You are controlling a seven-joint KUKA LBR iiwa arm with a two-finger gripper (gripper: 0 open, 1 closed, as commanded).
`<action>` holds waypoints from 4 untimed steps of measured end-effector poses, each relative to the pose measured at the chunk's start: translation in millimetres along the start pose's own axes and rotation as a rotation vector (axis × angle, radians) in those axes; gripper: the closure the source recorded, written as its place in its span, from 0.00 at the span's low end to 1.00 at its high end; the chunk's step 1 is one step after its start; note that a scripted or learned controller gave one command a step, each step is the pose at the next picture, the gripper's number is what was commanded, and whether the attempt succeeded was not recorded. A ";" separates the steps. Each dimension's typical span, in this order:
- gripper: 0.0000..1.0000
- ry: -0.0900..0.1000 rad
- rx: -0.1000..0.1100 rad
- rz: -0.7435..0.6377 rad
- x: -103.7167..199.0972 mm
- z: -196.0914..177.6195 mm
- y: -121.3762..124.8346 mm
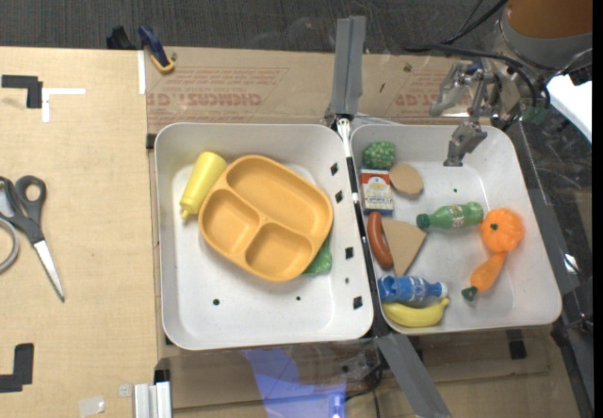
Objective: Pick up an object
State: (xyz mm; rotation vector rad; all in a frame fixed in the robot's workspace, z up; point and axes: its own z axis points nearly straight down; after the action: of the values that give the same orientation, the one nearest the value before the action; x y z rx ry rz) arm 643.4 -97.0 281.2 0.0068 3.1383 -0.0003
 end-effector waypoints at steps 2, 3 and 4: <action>0.00 -0.005 0.001 -0.322 45.0 186.4 -31.2; 0.00 -0.005 0.001 -0.473 27.5 186.2 -24.2; 0.00 -0.006 0.001 -0.611 -8.0 185.9 -51.0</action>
State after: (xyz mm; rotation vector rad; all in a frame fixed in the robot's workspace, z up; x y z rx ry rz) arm 651.8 -148.1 95.3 -0.9359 2.9892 -0.0036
